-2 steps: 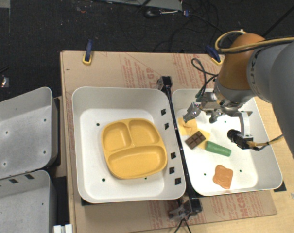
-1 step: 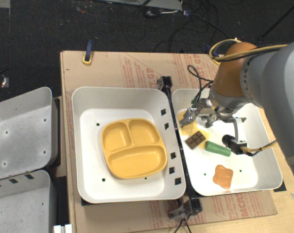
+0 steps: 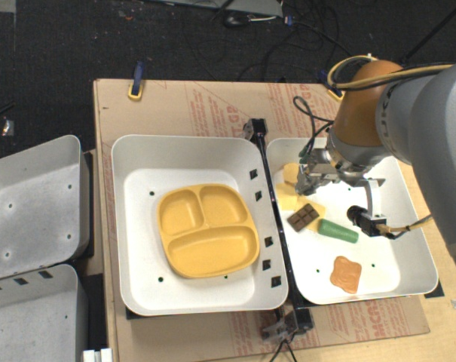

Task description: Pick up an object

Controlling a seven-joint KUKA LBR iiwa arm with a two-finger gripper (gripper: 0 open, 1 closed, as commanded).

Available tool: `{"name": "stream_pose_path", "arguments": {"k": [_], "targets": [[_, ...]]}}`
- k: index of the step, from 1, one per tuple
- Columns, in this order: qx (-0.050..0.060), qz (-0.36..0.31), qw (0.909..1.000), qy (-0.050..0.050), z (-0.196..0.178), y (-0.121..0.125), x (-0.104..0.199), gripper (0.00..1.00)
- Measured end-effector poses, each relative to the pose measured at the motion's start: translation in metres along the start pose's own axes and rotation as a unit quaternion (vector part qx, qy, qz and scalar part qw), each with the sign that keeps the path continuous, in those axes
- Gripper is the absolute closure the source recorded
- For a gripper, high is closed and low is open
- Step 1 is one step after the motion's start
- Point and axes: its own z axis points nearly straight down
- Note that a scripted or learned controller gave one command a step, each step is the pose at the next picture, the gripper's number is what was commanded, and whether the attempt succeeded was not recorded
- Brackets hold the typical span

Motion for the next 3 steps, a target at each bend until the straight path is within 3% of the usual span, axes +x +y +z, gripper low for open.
{"name": "stream_pose_path", "arguments": {"k": [2,3], "targets": [[-0.003,-0.002,1.0,0.0,-0.118,0.003,-0.002,1.0],[0.001,-0.005,1.0,0.001,-0.119,-0.009,0.06,1.0]]}}
